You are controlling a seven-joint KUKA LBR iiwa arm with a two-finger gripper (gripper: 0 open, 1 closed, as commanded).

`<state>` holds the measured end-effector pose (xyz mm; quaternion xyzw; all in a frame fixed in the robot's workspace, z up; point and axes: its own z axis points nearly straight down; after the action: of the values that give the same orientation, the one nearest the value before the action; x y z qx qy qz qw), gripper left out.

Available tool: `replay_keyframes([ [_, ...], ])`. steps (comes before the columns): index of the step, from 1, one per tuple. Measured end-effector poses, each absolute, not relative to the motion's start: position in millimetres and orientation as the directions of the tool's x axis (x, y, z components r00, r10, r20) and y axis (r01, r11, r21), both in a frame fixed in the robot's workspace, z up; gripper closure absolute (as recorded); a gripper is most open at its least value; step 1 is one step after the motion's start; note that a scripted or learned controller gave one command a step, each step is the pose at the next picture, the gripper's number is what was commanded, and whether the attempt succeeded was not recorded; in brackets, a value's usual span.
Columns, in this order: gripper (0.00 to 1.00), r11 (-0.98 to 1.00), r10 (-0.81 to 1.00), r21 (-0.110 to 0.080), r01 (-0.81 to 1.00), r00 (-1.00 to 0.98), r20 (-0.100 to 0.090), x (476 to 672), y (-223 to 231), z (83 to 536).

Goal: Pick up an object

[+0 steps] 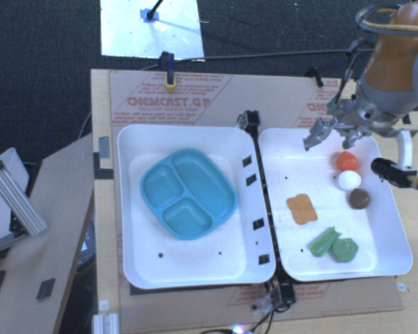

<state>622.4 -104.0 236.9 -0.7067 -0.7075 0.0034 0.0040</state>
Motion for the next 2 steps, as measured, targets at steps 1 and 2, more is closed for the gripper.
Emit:
replay_keyframes([
  [1, 0.0, 0.003, 1.0, 0.002, 1.0, -0.003, 0.0, 624.7, -103.9, 244.0],
  [2, 0.0, 0.002, 1.0, -0.001, 1.0, -0.002, 0.0, 633.7, -106.1, 197.2],
])
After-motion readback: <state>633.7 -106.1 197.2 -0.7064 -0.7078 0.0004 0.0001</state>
